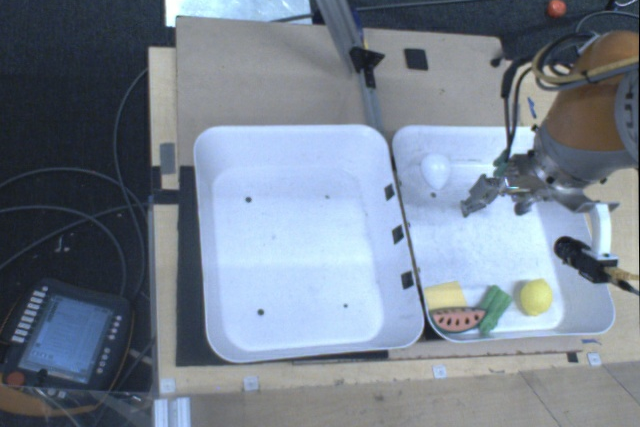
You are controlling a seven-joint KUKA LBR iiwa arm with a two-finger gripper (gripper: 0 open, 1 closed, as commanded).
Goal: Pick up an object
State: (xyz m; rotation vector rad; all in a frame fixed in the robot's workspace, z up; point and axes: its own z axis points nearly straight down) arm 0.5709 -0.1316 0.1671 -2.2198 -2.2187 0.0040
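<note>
Yellow round lemon [536, 297], smooth white bin [600, 320]

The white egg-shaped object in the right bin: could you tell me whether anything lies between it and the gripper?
Nothing visible does. The gripper hangs just right of the white egg-shaped object, with bare bin floor between them.

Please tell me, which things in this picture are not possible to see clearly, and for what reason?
- gripper, camera view: too small and blurred to judge its state.
- white object in the right bin: it blends with the white floor, so its kind is unclear.
- watermelon slice, yellow block, green object: crowded together, contact unclear.
- arm: cut off by the right edge.
</note>
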